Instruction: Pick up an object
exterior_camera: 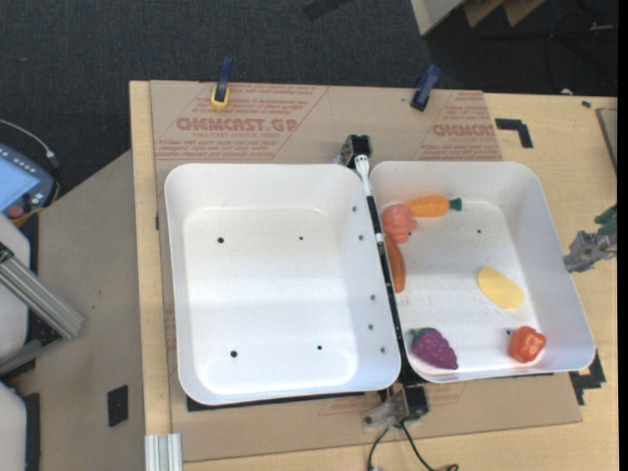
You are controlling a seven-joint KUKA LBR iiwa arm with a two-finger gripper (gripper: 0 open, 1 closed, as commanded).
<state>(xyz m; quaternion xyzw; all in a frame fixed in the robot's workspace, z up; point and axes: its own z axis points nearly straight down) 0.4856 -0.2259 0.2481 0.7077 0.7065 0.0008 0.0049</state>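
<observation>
The right bin holds several toy foods. An orange carrot lies near its back wall, with a pink round fruit beside it. A long orange piece runs along the bin's left wall. A yellow lemon sits mid-right, purple grapes at the front, and a red pepper in the front right corner. My gripper shows at the right edge, just outside the right bin's rim and apart from every item.
The left bin stands beside the right one, joined by a black divider strip. Both rest on a cardboard sheet held by a yellow clamp and a blue clamp. Cables trail at the front edge.
</observation>
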